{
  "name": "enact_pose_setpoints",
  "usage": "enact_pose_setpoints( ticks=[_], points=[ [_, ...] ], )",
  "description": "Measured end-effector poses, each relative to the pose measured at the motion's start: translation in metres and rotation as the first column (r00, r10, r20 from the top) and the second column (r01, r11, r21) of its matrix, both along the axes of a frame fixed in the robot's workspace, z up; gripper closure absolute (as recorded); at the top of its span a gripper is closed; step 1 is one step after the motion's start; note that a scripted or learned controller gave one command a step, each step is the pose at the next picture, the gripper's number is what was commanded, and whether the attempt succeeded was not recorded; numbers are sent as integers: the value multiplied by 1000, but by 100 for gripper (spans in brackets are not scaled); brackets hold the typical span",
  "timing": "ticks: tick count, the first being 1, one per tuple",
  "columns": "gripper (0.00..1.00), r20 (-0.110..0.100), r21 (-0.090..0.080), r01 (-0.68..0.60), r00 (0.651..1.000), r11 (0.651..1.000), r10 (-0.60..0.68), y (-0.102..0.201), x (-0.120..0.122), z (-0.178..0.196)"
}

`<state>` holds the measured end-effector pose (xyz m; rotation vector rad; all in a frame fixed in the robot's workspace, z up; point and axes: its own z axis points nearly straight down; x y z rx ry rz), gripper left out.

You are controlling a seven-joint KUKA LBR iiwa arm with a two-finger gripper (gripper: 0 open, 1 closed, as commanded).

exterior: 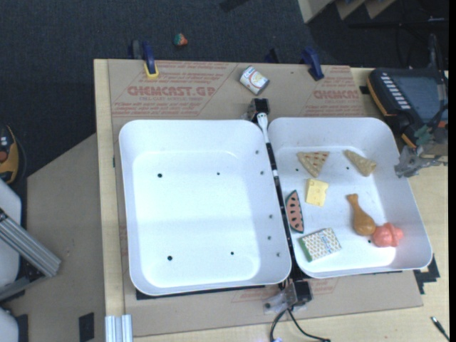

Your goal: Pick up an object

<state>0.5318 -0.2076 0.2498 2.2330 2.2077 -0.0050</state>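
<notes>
The right bin (399,148) holds several small toy foods. A tan waffle wedge (313,162) and a second tan wedge (360,162) lie near its far side. A yellow cheese block (317,191) sits in the middle, with a watermelon slice (294,211) by the left wall. A brown drumstick (361,216), a pink-red lump (387,236) and a green-and-white box (320,243) lie toward the front. My gripper (415,161) hangs at the bin's right rim, beside the objects and touching none of them.
The left bin (142,148) stands beside the right one. A small white packet (254,80) rests on the board behind the bins, between two blue clamps (311,63). A black pendant (406,91) sits at the far right, close to the arm.
</notes>
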Motion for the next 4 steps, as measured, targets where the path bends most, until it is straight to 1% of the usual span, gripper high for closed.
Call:
enact_pose_setpoints(
  ticks=[1,2,3,4],
  points=[
    [100,-7,9,-14,1000,1000,14,71,-56,-49],
    [100,6,-3,-7,1000,1000,7,-21,10,-61],
    [100,-6,6,-7,1000,1000,8,-17,-57,-94],
    [100,4,1,-11,1000,1000,11,-17,-52,-81]
  ],
)
